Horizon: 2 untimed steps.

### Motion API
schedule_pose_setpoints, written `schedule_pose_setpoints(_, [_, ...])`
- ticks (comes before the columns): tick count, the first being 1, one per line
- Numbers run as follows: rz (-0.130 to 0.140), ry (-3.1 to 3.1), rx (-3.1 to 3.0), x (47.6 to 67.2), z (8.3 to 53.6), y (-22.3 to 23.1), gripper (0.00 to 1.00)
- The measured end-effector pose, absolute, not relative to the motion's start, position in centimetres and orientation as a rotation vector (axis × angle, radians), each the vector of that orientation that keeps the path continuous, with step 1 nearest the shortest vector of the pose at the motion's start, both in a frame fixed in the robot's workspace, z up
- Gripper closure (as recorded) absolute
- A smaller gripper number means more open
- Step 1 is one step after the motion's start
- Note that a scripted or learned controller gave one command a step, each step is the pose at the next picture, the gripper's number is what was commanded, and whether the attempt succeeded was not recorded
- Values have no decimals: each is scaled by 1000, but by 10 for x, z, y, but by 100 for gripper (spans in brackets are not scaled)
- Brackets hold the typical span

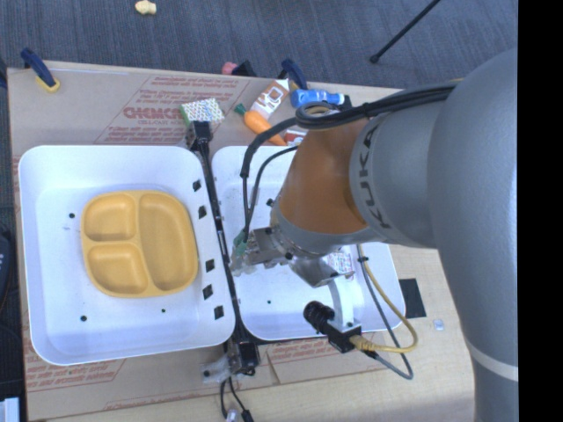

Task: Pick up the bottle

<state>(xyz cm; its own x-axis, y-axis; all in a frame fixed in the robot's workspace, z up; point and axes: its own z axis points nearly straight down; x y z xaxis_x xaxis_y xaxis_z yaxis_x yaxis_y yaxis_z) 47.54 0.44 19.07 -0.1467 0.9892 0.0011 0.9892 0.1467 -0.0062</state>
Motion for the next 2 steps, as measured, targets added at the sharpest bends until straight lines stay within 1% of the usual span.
schedule_pose_setpoints(1, [1, -2652, -1685, 484, 288, -51, 100])
schedule_pose_setpoints(2, [4, -2748, -1513, 476, 191, -4, 100])
